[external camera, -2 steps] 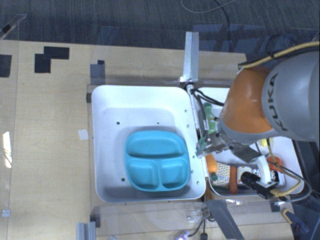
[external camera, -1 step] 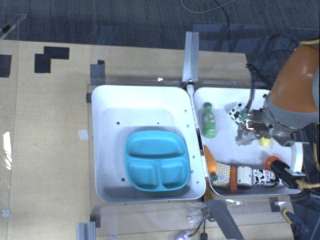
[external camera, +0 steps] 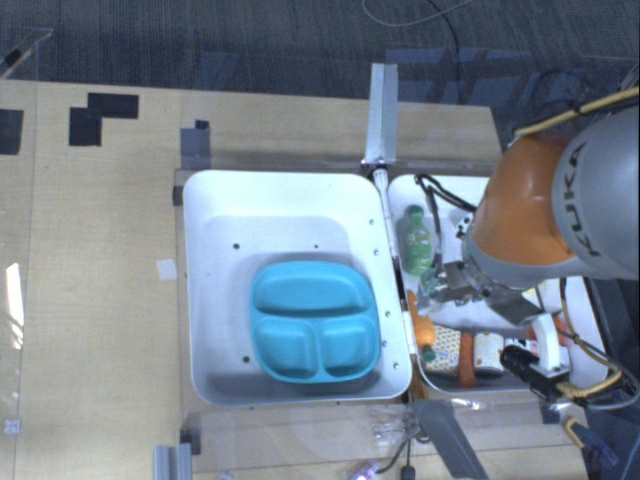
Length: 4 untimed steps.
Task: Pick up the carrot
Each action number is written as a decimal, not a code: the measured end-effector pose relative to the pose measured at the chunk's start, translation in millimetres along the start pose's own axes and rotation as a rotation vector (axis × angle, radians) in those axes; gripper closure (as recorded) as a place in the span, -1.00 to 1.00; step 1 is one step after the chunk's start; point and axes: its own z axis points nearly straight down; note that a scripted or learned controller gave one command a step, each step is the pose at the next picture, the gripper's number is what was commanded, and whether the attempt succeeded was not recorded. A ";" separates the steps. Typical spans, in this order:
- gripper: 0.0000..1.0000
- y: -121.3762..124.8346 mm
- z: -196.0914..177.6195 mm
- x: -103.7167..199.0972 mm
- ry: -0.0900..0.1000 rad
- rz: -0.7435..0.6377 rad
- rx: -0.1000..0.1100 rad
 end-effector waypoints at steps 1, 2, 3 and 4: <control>1.00 9.1 0.0 43.3 -0.001 0.306 0.000; 1.00 -0.9 -90.4 -22.6 -0.001 0.037 -0.004; 1.00 3.0 0.3 -2.4 0.000 -0.039 0.000; 1.00 7.3 -0.3 32.2 -0.001 0.381 -0.001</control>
